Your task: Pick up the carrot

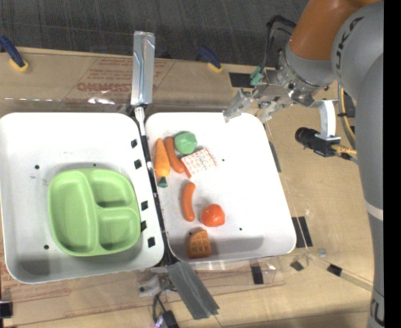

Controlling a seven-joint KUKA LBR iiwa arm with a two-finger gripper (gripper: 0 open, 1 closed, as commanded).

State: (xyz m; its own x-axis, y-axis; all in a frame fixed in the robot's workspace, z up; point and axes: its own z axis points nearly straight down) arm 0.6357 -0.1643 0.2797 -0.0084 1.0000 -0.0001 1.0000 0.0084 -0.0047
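Observation:
The carrot [162, 159] lies lengthwise in the right bin [268, 203], against its left wall, orange with a small green tip at the near end. A thinner orange-red sausage [175, 157] lies right beside it. My gripper [251, 108] hovers over the far right corner of the right bin, well to the right of the carrot and beyond it. Its fingers stand apart with nothing between them.
The right bin also holds a green round piece [185, 141], a red-and-white patterned card [199, 160], an orange sausage [188, 201], a tomato [213, 215] and a waffle [199, 243]. A green divided plate [94, 211] fills the left bin [22, 149].

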